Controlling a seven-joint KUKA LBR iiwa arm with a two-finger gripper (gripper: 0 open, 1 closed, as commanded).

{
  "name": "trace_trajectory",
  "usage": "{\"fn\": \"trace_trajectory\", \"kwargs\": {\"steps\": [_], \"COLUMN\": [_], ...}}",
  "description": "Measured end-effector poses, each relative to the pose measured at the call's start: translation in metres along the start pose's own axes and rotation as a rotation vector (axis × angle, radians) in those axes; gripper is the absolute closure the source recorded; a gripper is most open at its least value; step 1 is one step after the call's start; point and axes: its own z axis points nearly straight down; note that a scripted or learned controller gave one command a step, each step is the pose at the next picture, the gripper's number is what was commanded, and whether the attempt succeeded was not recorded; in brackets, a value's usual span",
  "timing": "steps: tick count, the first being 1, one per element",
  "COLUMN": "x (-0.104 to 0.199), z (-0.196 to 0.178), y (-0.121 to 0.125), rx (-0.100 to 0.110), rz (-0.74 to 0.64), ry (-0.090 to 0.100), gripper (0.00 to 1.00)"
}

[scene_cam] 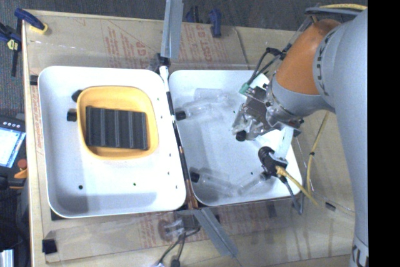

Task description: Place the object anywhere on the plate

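The arm (pixel 325 72) comes in from three o'clock and bends down over the right bin (pixel 212 153), its orange band sitting above the wrist. The gripper (pixel 242 131) hangs low over the bin's right half, toward about two o'clock of the bin's middle. Its metal fingers point down and to the left, but they blur into one small cluster from this height, so I cannot tell whether they are apart or together, or whether anything sits between them.

Inside the right bin lie several clear plastic pieces, hard to make out against the white floor. One clear piece (pixel 209 103) rests near the bin's eleven o'clock corner, and another clear piece (pixel 215 183) lies along the six o'clock edge. Which of them is the object to be moved is uncertain.

The plate (pixel 119 122), yellow with a dark ribbed centre, sits in the left bin (pixel 62 197), toward its twelve o'clock side. It lies well apart from the gripper, off at nine o'clock.
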Motion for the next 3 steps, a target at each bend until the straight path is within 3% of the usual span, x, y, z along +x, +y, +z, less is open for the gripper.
{"fn": "trace_trajectory", "kwargs": {"steps": [1,2,3], "x": [0.098,0.152,0.152], "z": [-0.038,0.017,0.016], "y": [0.005,-0.003,-0.003], "rx": [-0.001,0.002,0.001], "rz": [-0.233,-0.355,-0.355], "ry": [-0.001,-0.002,-0.002], "gripper": [1.0,1.0,0.0]}}
